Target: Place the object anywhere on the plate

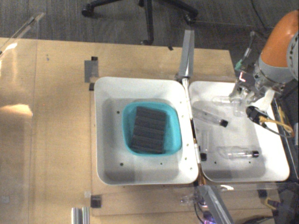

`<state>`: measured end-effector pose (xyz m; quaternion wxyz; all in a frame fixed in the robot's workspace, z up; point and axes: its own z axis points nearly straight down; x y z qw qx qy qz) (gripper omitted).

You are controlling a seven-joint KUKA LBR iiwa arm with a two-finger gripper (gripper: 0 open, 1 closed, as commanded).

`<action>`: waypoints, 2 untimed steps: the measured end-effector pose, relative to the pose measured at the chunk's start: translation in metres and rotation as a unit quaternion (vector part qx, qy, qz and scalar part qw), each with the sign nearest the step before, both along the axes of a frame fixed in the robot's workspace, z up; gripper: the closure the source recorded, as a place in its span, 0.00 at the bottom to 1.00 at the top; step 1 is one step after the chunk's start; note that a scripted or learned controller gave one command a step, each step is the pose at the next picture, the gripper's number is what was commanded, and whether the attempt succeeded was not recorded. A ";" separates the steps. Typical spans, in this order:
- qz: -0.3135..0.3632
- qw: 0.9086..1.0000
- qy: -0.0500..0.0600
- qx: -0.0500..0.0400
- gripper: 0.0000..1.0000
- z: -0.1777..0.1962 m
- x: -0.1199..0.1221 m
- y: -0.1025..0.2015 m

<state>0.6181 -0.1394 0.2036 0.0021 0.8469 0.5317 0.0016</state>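
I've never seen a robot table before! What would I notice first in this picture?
Your eye would land first on the bright turquoise plate in the left white bin, with a dark ridged block lying on it. Next comes the robot's big orange-and-grey arm reaching in at the upper right, above the right white bin. That bin holds clear plastic tubes with black tips.

object (149,129) on plate (174,135), left bin (105,139) — 2 tubes (210,116) right
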 end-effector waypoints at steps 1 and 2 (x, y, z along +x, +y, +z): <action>0.032 0.999 0.001 0.001 1.00 -0.019 -0.006 0.097; 0.031 1.000 0.001 0.001 0.00 -0.019 -0.006 0.096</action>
